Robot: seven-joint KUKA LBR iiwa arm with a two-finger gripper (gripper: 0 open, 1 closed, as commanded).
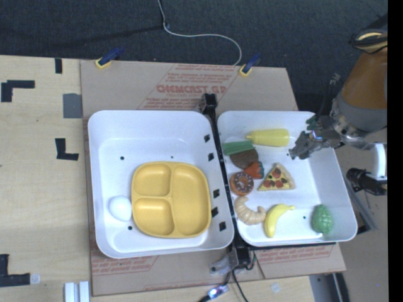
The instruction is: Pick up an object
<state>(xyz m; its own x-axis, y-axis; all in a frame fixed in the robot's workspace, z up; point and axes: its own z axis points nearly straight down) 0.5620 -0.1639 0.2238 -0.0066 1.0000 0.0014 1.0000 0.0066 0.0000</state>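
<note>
**Op:** I've got the gripper [301,148] hanging over the right bin [327,168], fingers a little parted, nothing between them. Closest candidates: the corn cob [269,137] just beside it and the pizza slice [276,178] below.

**Spotter:** Risks?

**Op:** I reckon the round cob could roll off the fingertips, and the flat slice may slip. The doughnut [241,183], croissant [250,212] and banana [276,218] sit packed together; the yellow tray [170,199] and white egg [119,207] lie in the left bin [101,137], well apart
</note>
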